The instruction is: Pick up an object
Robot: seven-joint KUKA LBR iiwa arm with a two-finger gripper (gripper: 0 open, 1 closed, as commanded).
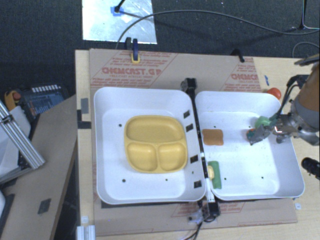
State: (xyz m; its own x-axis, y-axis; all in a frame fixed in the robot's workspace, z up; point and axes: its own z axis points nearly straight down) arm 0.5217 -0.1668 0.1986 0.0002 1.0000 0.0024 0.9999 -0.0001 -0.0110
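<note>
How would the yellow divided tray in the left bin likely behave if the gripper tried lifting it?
The yellow tray looks like rigid moulded plastic, so probably stiff and light. Its broad, flat shape suggests it would tilt if gripped by one rim, and its smooth surface may slip.

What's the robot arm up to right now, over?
Pincer low in right bin, green-tipped, grip unclear. Brown block and green piece lie loose. Yellow tray in left bin.

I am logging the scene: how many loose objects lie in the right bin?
2: a brown block near the left wall, a green piece at the lower left. The gripper may hide more.
</note>
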